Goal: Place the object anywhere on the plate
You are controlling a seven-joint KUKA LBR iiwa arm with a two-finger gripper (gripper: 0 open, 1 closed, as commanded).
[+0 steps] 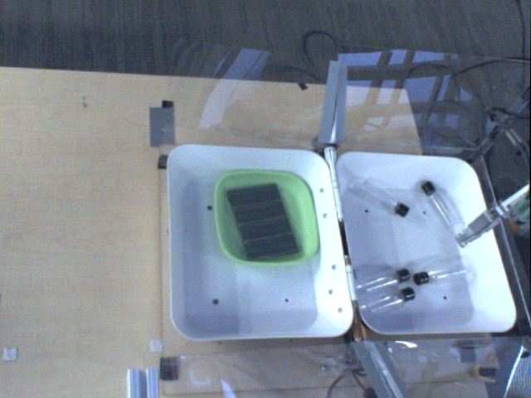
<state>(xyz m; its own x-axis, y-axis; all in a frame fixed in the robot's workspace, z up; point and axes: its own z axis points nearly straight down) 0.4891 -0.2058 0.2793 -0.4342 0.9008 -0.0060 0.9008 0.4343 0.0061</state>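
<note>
A green square plate (309,222) lies in the left bin (191,305). On the plate rests a dark grey ribbed slab (263,220), lying flat across its middle. Several clear tubes with black caps lie in the right bin (489,305): one (442,207) at the upper right, another (377,196) to its left, and a cluster (390,287) near the front. My gripper (466,236) reaches in from the right edge, its tip low over the right bin beside the lower end of the upper-right tube. Nothing shows held in it.
A grey metal post (333,106) stands behind the seam between the bins. Cables (489,98) and clear panels lie behind the right bin. Bare wooden bench (75,222) stretches to the left.
</note>
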